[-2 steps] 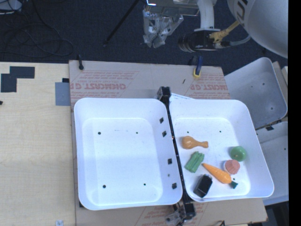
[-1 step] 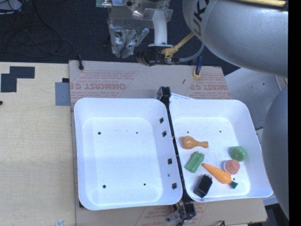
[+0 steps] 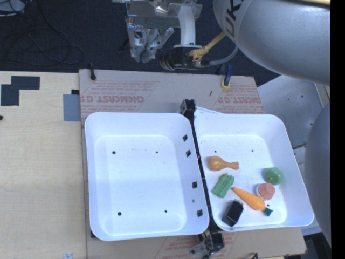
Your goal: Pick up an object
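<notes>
Claw (image 3: 144, 43): raised at the far edge of the table, well behind both bins, nothing between its fingers; open or closed cannot be told. Step in hand, as judged: approach not begun; next move calls for travel over the right bin (image 3: 280, 128) and descent onto one item. Count: one orange drumstick (image 3: 222, 164), one green block (image 3: 222, 185), one carrot (image 3: 249, 198), one black block (image 3: 233, 213), one pink disc (image 3: 266, 191), one green ball (image 3: 273, 175); left bin (image 3: 97, 128), none.

Toys (image 3: 245, 190) crowd right bin's (image 3: 291, 144) near half.
</notes>
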Action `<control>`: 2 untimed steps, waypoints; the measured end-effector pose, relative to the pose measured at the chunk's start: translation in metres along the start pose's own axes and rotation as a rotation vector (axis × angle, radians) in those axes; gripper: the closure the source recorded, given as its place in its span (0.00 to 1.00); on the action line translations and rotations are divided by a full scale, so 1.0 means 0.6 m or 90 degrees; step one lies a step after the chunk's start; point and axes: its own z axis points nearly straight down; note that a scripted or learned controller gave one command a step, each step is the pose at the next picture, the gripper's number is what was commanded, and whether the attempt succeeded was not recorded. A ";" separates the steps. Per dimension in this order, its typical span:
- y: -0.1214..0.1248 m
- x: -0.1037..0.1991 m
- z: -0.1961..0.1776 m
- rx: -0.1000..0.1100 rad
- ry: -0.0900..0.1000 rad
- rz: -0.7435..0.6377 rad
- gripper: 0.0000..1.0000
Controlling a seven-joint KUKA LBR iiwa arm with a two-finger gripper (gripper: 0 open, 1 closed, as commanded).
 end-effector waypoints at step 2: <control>-0.001 0.004 -0.030 0.005 -0.002 -0.005 1.00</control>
